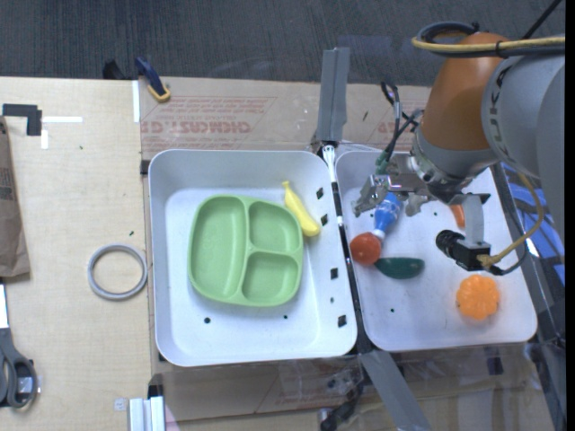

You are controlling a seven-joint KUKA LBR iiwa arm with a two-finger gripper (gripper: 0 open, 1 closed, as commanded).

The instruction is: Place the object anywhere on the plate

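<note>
Flanking a cardboard-topped bench [72, 187] over dark carpet [225, 16], two white bins [171, 268]; gripper [388, 200] state indiscernible.

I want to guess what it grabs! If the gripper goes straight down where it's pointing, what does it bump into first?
Most likely the blue tube, which lies right under the gripper in the right bin. The red ball sits just beyond it. Height is hard to judge from above.

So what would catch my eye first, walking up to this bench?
Probably the big grey arm with its orange band, reaching in from the right over the right bin. Next, the bright green divided plate in the left bin, with a yellow banana at its upper right rim.
</note>
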